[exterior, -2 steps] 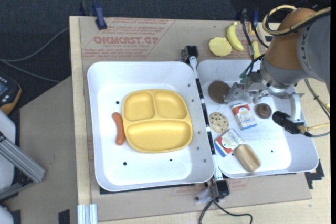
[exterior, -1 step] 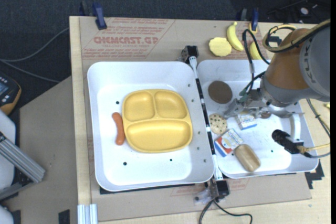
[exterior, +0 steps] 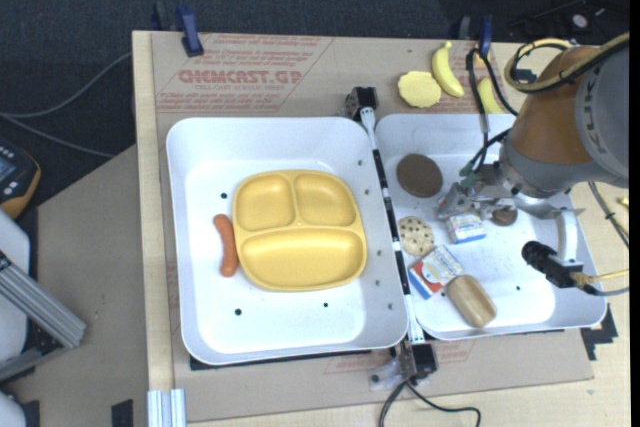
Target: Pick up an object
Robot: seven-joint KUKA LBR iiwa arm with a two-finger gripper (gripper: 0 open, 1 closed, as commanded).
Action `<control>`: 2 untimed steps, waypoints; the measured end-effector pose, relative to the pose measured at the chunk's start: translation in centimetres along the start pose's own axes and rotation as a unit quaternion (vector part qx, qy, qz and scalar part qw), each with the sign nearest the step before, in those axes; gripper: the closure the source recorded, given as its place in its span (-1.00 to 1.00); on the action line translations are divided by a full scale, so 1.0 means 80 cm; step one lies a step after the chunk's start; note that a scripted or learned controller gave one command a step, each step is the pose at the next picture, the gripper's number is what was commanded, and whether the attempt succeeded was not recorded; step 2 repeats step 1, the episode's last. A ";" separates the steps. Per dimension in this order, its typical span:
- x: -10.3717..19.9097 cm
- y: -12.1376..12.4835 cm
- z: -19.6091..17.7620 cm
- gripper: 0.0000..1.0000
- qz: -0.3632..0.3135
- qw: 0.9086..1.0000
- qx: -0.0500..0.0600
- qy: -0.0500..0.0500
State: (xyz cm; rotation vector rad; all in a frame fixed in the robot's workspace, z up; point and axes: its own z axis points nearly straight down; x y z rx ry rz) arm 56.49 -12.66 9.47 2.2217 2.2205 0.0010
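Object to pick: nothing looks lifted yet. Nearest, at the right bin's (exterior: pixel 575 315) six o'clock, lie a wooden piece (exterior: pixel 471 300) and a small packet (exterior: pixel 433 271). Beyond them, a cookie (exterior: pixel 414 235) at nine o'clock. The gripper (exterior: pixel 468 207) sits low over a small white carton (exterior: pixel 465 229) near centre; whether it is clamped, I cannot tell. A brown disc (exterior: pixel 419 175) lies farthest, at eleven.

Right bin (exterior: pixel 560 315) crowded: brown disc (exterior: pixel 419 175), cookie (exterior: pixel 415 235), wooden cylinder (exterior: pixel 471 301); bare floor right of cylinder.
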 end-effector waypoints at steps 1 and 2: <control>0.083 0.010 -0.120 1.00 -0.004 1.000 -0.005 0.000; 0.083 0.010 -0.120 1.00 -0.004 1.000 -0.005 0.000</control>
